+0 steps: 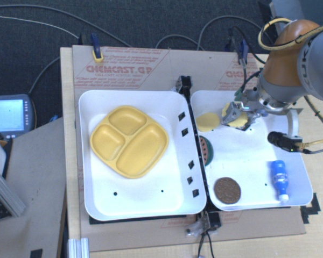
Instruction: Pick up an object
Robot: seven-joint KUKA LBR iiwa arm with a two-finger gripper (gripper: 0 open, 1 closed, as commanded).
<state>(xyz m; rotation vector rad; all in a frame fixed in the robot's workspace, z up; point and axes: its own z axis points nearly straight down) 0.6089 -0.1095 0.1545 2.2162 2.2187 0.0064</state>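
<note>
Gripper (238, 117) low in right bin (301, 168) near its far-left corner, closed on a yellow object (238, 121). Pale yellow disc (207, 122) just beside, against the divider. Brown disc (226, 190) and blue bottle (279, 179) along the near edge; open floor between.

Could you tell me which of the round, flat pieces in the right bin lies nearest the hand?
The pale yellow disc, just left of the hand. The brown disc sits far off by the bin's front rim.
</note>
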